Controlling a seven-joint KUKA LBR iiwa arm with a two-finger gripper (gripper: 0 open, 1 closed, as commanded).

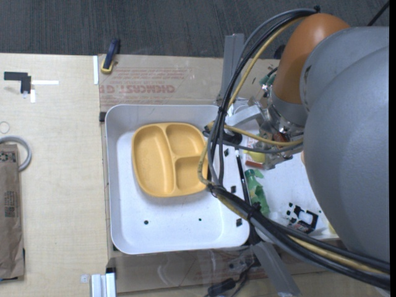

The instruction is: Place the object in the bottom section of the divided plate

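While the grey arm (346, 135) is reaching in from the right and covering most of the right bin (291, 184), the end effector (272, 147) is hanging low over that bin among cables (229, 104); can't tell how it's set. Small items, one yellow-red (255, 158) and one green (255, 187), are lying just beside it in the right bin. The yellow divided plate (170, 159) is sitting in the left bin (167, 228), sections bare.
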